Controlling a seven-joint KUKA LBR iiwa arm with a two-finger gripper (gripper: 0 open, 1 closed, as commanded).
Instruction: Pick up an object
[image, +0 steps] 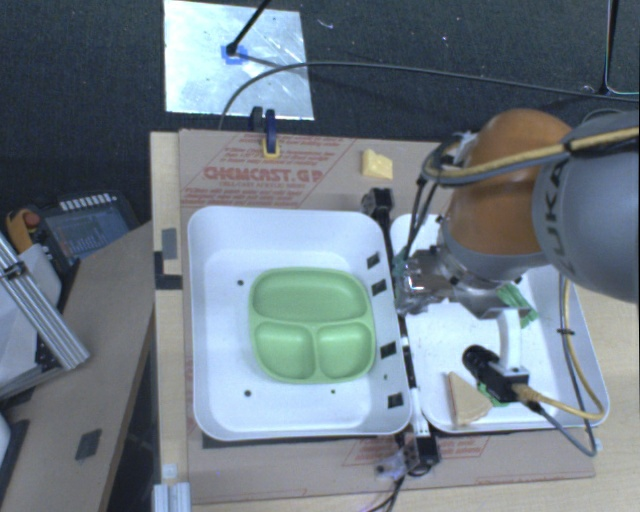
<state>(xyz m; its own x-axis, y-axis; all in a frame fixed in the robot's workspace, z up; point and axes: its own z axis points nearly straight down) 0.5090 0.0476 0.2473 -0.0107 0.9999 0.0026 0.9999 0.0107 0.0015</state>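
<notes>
A tan wedge-shaped piece (464, 400) lies in the near left corner of the right bin (560, 400). A green object (516, 300) pokes out from under the arm near that bin's middle, mostly hidden. My gripper (416, 284) hangs low over the right bin's left edge, under the orange-banded wrist (505, 180), a good way behind the wedge. A pale green divided plate (308, 324) rests in the middle of the left bin (225, 250).
The two bins meet at a black-clipped divider (392, 330). A small yellow block (377, 163) sits on the cardboard behind the bins. A yellow cable (572, 400) loops over the right bin's near right part.
</notes>
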